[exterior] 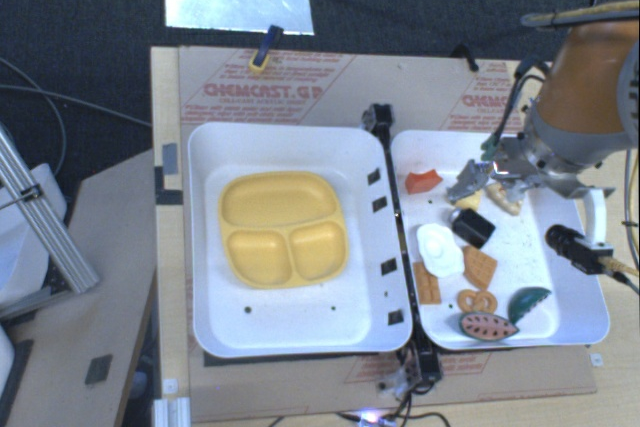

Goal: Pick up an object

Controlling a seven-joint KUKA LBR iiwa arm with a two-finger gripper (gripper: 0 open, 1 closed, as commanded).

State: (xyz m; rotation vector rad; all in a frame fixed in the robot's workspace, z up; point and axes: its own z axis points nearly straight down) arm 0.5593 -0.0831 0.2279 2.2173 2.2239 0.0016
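— So where was the gripper (478, 183)?
— Low over the right bin (578, 315), near the red piece (423, 181) and just above a black block (473, 227).
— Grasping anything?
— Nothing showed between its parts; open or clenched, I couldn't tell.
— And the left bin (200, 245)?
— It held a yellow divided tray (284, 226).

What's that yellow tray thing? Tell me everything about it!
The yellow tray looks like a plastic meal plate with rounded corners. It has three sunken sections: one wide one along the far side and two smaller ones nearer the camera. It lies flat, right way up, near the middle of the left white bin, touching only the bin floor. Nothing sits in it.
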